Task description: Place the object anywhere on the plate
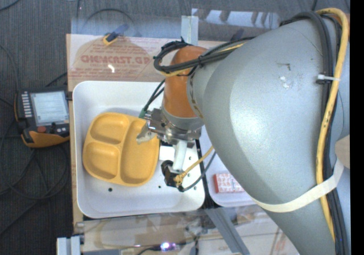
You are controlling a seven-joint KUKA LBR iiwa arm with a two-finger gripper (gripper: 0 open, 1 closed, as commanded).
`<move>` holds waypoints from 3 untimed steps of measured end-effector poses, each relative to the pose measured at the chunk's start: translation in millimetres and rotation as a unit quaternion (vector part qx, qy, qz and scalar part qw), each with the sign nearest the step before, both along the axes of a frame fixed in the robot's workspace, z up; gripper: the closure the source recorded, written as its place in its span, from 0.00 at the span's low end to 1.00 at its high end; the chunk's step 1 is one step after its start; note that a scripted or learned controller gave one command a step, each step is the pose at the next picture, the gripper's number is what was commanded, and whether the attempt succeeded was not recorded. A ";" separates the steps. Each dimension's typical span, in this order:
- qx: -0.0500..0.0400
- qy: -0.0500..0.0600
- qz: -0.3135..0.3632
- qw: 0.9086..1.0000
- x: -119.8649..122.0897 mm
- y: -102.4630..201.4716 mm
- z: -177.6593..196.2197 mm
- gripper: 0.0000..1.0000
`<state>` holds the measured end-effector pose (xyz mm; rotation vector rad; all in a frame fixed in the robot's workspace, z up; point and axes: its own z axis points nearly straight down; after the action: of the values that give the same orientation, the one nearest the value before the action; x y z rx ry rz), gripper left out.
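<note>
Bright even light; sheen on plate (114, 148), arm (273, 117); slight blur.

The yellow divided plate (116, 148) lies at nine o'clock in the left bin (102, 91). The gripper (161, 134) hangs over the plate's three o'clock edge. At four o'clock of it lies a red-and-white packet (227, 182).

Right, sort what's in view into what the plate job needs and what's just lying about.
For the job:
- yellow divided plate
- red-and-white packet in the right bin, probably the object to place
- end effector, over the plate's right edge

Lying about:
- handheld screen unit, far left
- printed cardboard sheet
- small yellow-and-blue item on that sheet
</note>
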<state>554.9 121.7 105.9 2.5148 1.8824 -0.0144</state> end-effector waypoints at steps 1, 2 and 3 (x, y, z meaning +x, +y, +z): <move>-0.008 0.005 -0.004 1.000 -0.5 -10.7 4.0 1.00; -0.001 0.007 -0.087 0.996 51.9 -34.8 69.1 1.00; -0.007 0.000 -0.051 0.999 50.4 20.0 93.9 1.00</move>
<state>605.3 141.7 199.8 2.6000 1.7450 -0.0278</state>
